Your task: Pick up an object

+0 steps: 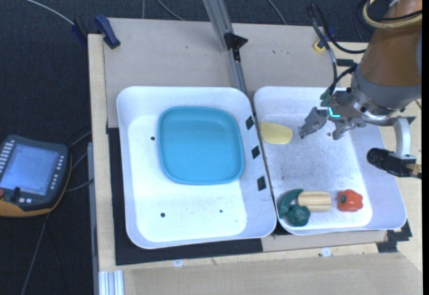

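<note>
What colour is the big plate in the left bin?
Light blue. The plate shows clearly in the camera view.

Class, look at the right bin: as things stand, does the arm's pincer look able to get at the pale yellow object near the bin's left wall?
Probably yes. The pincer hangs just right of the pale yellow object, with bare bin floor between them. The bin wall close on its left might crowd a finger.

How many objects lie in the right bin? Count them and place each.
4. A yellow piece near the bin's left wall, then along the near edge a green vegetable, a tan cylinder and a red tomato. The arm may hide more.
</note>
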Motion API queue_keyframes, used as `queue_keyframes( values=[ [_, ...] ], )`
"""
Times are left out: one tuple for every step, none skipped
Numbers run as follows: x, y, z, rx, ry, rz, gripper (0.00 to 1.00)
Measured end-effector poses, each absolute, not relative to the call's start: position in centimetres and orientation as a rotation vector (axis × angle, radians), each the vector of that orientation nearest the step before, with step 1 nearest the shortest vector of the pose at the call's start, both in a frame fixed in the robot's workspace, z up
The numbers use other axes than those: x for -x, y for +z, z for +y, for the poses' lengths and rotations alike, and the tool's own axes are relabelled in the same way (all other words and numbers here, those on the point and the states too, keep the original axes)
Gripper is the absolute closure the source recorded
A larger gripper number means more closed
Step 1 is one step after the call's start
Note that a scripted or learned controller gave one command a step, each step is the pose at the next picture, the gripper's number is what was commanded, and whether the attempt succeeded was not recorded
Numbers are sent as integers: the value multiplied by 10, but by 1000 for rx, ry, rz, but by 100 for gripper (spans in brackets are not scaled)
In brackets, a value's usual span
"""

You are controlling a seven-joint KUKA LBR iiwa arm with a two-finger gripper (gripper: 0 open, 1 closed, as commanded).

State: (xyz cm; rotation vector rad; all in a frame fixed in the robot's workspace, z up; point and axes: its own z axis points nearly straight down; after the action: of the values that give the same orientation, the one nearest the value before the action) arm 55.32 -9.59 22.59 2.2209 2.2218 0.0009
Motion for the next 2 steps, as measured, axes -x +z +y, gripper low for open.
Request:
queue_keyframes(
  values=[
    [-553,226,-96,-2221,1,2222,0],
    [-555,184,-99,-2222,-2,2223,0]
  ],
)
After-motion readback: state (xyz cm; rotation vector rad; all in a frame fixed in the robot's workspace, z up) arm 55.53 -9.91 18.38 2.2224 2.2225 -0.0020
